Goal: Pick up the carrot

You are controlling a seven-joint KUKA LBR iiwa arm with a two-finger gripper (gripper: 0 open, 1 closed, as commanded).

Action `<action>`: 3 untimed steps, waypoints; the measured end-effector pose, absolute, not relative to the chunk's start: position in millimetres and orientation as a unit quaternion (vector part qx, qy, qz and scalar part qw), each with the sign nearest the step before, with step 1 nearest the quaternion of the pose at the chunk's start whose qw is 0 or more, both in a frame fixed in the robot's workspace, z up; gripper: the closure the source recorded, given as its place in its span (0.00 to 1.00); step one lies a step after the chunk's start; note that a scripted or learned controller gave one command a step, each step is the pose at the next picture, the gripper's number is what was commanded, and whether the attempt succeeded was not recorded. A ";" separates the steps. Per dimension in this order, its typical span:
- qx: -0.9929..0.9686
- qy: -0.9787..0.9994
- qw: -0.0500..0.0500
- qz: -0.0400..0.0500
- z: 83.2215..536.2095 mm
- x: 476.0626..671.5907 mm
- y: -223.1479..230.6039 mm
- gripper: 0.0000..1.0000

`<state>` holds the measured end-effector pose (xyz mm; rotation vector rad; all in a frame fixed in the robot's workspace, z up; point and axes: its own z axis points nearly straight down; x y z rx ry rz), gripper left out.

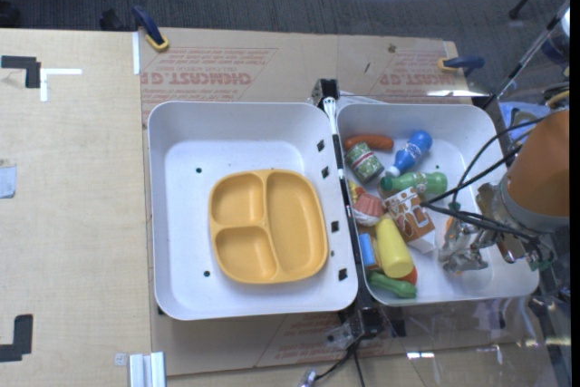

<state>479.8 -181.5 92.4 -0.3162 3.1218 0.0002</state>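
Two shallow white bins sit side by side on the bench, and we take them in turn from the overhead camera. We find the left bin point(172, 222) holding a yellow divided plate point(268, 225) with three compartments, lying flat near the bin's middle.

We find the right bin point(462, 122) holding a crowded cluster of toy groceries along its left side. The carrot point(369, 141) lies at the far end of that cluster, near the bin's top-left corner: a short orange-red piece, lying roughly level, just above a green-labelled can point(364, 163). A blue bottle point(410, 150) lies just to its right. A green bottle point(415, 184), a yellow bottle point(392, 248) and a green vegetable point(391, 285) lie nearer the front.

We note the gripper point(464, 251) low in the right bin's front-right area, well apart from the carrot. We cannot tell how its jaws stand; nothing is seen between them.
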 end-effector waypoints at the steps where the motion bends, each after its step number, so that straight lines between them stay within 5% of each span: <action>1: -0.155 0.988 0.003 0.000 92.4 486.5 -161.5 1.00; 3: -0.530 0.848 0.003 0.000 92.3 503.7 -192.4 1.00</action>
